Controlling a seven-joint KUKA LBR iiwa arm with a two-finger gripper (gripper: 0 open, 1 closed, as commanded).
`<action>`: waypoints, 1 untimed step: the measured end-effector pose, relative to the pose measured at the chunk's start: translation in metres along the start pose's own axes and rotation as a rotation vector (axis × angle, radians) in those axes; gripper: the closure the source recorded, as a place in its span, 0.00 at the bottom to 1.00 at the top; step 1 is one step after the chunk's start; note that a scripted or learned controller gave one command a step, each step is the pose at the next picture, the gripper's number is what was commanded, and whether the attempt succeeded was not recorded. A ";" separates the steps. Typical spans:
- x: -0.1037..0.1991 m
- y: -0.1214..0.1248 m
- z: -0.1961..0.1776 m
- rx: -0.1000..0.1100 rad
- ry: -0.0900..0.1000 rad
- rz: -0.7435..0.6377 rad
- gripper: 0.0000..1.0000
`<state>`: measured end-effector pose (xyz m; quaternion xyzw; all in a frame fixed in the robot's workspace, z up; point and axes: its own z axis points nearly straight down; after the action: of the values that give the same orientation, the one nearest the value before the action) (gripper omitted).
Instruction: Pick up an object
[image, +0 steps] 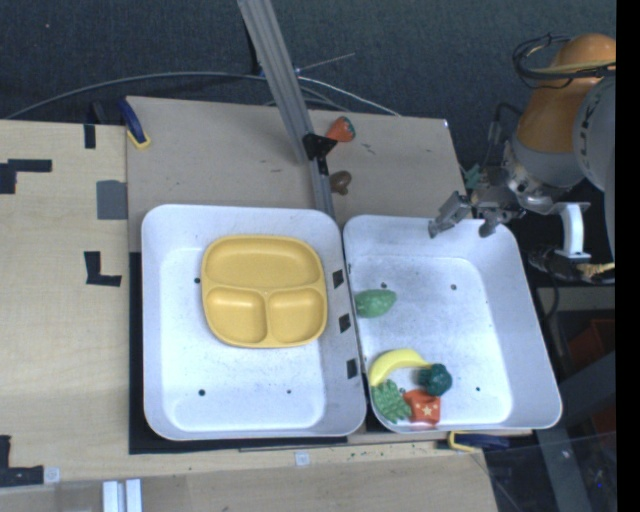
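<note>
1. The gripper (463, 218) hangs over the far rim of the right bin (500, 290), at about twelve o'clock of that bin, its two fingers spread apart and grasping nothing.
2. The likely targets lie well apart from it: a green leafy piece (375, 302) at the bin's nine o'clock, close to the left wall, and a cluster at seven o'clock made of a banana (397, 364), a dark green broccoli-like piece (435, 379), a ribbed green piece (391, 402) and a small red item (425, 409).
3. Risk: the cluster's pieces touch one another, so closing fingers may catch two or push one aside and come up bare.
4. Risk: the cluster sits hard in the corner, and a finger could strike the bin's wall before it reaches a piece.
5. The lone leafy piece looks flat; the fingers might slide over it.
6. Round about: a yellow divided plate (265, 290) rests in the left bin (170, 400); a slanting grey pole (285, 85) crosses at eleven o'clock. Neither blocks the way down.
</note>
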<state>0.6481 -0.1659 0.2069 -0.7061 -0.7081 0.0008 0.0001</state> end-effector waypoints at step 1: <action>0.000 0.000 0.000 0.000 0.000 0.000 0.00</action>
<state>0.6481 -0.1660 0.2070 -0.7062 -0.7080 0.0010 0.0001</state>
